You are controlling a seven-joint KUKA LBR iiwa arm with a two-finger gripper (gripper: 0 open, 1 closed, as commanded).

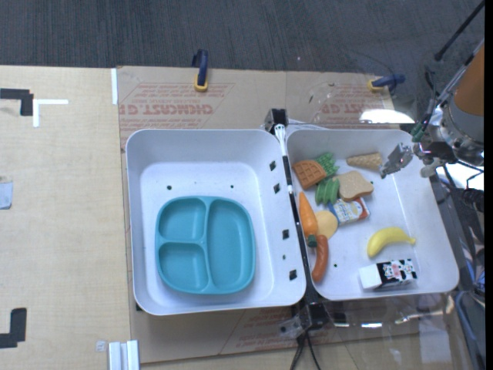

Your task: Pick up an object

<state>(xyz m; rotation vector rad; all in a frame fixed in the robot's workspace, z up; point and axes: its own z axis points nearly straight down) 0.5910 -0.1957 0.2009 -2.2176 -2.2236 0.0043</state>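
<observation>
You have two white bins side by side: the left bin (139, 206) carries one teal divided plate (206, 245) with three compartments, and the right bin (431, 230) carries the loose food items. Count them there: one yellow banana (390, 240), one small black-and-white milk carton (389, 274) lying near the front rim, one slice of bread (355, 185), one waffle (310, 173), one pale bread roll (364, 160) near the back, one orange carrot (307, 215), one red sausage (320, 257), some green vegetables (329, 182) between waffle and bread, and a small packet (348, 211) just below the bread. Most of these crowd the bin's left side, touching or overlapping each other against the dividing wall; the banana and carton lie apart from that cluster in open floor. Two clamps, one at the back of the cardboard (200, 71) and one further right (387, 82), pin the sheet under the bins. The gripper (399, 160) sits at the right bin's back right corner, above the rim, with nothing between its fingers, which look spread apart. The roll is nearest, just left of the fingertips; the banana lies well below them toward the front.
</observation>
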